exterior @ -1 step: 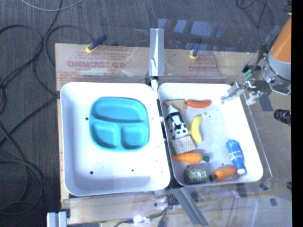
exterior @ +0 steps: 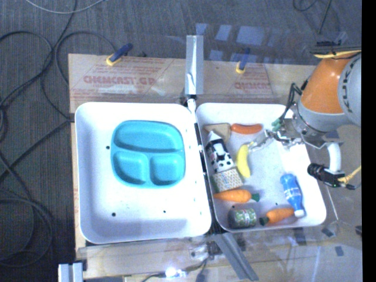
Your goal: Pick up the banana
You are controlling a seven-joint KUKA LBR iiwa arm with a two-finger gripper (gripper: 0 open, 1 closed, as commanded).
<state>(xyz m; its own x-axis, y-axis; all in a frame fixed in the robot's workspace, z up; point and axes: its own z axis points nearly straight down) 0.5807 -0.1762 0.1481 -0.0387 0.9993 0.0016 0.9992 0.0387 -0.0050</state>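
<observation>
The yellow banana (exterior: 242, 160) lies roughly upright in the picture, in the middle of the right bin (exterior: 314, 175). My gripper (exterior: 262, 141) hangs over the upper part of that bin, just up and to the right of the banana's top end. The grey arm with its orange band (exterior: 329, 90) reaches in from the right. From this angle the gripper tip is small and blurred, and nothing can be made out in it.
The right bin also holds a sausage (exterior: 247, 128), a black-and-white carton (exterior: 218, 154), two carrots (exterior: 233, 196) (exterior: 279, 215), a blue bottle (exterior: 291, 192) and a green can (exterior: 242, 217). A blue compartment tray (exterior: 148, 153) sits in the left bin (exterior: 94, 204).
</observation>
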